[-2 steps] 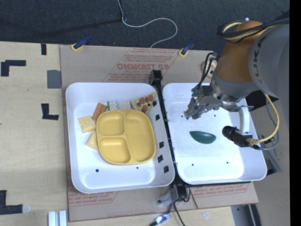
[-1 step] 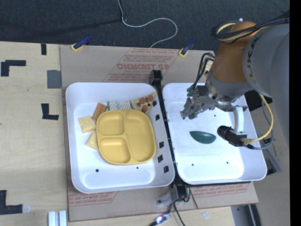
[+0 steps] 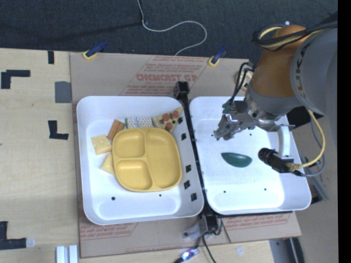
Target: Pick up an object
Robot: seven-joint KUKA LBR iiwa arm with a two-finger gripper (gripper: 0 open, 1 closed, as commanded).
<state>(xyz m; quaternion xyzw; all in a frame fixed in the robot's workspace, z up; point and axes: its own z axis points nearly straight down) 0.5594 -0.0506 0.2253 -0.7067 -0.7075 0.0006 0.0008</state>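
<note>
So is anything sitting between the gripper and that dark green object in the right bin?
Nothing visible. The gripper hangs over the right bin, just up-left of the dark green object, with bare white floor between them.

flat pieces (image 3: 118, 128) half hidden beneath the yellow tray (image 3: 147, 159)

Even, bright overhead light washes out both white bins (image 3: 88, 147) (soft shadows, slightly grainy, mildly blurred throughout).
</note>
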